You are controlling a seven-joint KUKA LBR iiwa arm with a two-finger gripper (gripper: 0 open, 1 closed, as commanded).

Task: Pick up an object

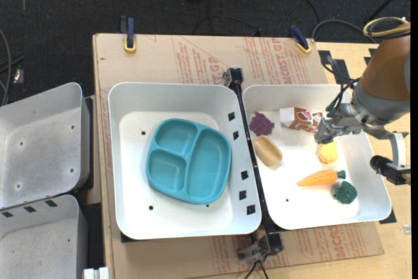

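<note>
Left bin (124,160): the bigger load sits here, a teal divided plate (189,160) lying flat near the middle; hard plastic by the look of it, wide and awkward for a small pincer, so I'd not expect it to be the target.
Right bin (372,202): all the small toy food is here, scattered over the floor.
Arm: comes in from the right, and the gripper (326,134) hangs over the right bin's far-right part, just above the yellow fruit.
Pincer state: I cannot tell from here; the wrist body hides it.
Carton (302,118): brown and white, lying on its side at the far side of the bin, touching or nearly touching the gripper; probably light and boxy, flat faces easy to pinch.
Bread roll (268,151): tan, near the left wall; likely light, long sides best to squeeze.
Carrot (320,178): orange, lying left to right; smooth and tapered, so grip the thick middle.
Grapes (262,123): purple, bumpy, far-left corner.
Broccoli (345,192): green, near-right, knobbly.
Yellow fruit (328,153): closest to the gripper, so my guess for the pick; small, round, likely slick plastic, take it straight across its widest part or it may squirt out.
</note>
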